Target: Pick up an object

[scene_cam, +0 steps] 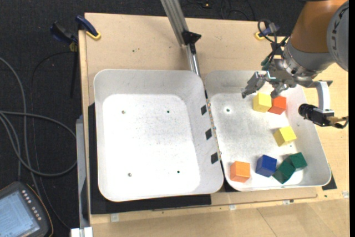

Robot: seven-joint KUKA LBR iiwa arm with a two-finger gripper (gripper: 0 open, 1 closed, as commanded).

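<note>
On the left stands a white bin. Right of it, the second bin carries an orange cube, blue cube, two green cubes and a yellow cube. Above, the gripper hangs with fingers spread, touching another yellow block beside a red-orange block, gripping nothing.

The grey arm with its orange band reaches in from the right, wrist bent down, gripper lowered
</note>
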